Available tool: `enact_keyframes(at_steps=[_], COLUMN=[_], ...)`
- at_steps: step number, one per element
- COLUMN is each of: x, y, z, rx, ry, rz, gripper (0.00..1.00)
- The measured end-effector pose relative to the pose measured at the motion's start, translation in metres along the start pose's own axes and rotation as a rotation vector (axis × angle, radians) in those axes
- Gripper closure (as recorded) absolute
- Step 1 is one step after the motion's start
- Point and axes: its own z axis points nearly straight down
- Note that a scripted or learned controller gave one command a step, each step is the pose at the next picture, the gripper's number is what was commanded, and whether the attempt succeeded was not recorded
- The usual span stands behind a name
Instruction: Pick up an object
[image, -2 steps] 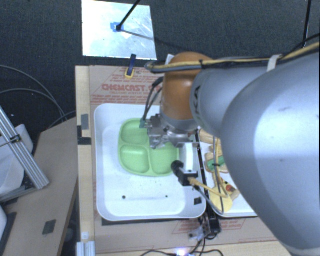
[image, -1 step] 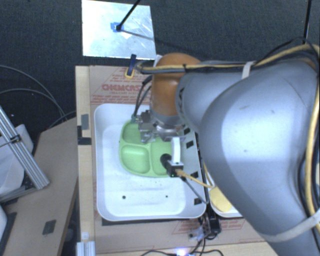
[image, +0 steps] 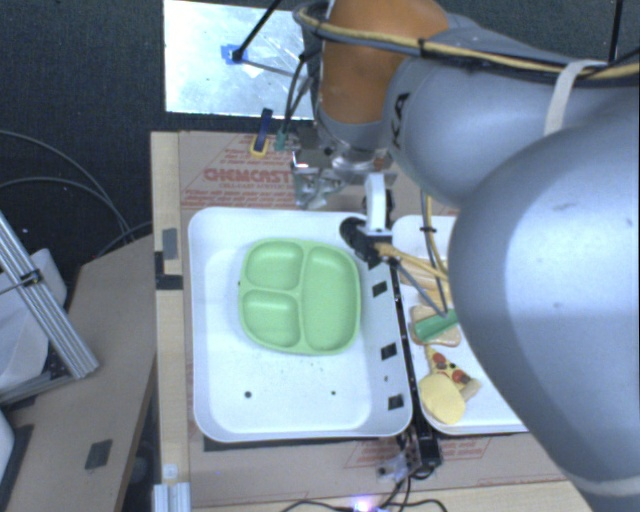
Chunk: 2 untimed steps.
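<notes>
My jaws hang at the far edge of the left bin (image: 215, 400), toward its far right corner, low over the rim where white plastic meets the cardboard-covered surface (image: 230, 172) with red print. Jaws spread or pressed together: cannot tell from this angle, metal parts too cluttered. Nothing seen pinched between them. Green divided plate (image: 300, 296) lies flat in the left bin, roughly centred, one long compartment on the right and two smaller ones on the left; it sits nearer the camera than my jaws, apart from them. Right bin (image: 482, 426) is mostly hidden by my own grey arm (image: 540, 260). In the visible strip: tan sticks (image: 420, 268) lying at a slant, a small green piece (image: 435, 326) just below them, then a pale yellow piece (image: 446, 392) with red spots, nearest the front rim. A blue and yellow clip (image: 262, 135) sits on the surface beyond the bins.
</notes>
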Motion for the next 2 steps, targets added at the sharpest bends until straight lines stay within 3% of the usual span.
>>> enact_keyframes(at_steps=[1, 2], x=[0.049, -0.012], y=[-0.023, -0.072], z=[0.005, 0.132], rx=[0.018, 0.014], ry=[-0.001, -0.006], rz=[-0.003, 0.004], gripper=[1.00, 1.00])
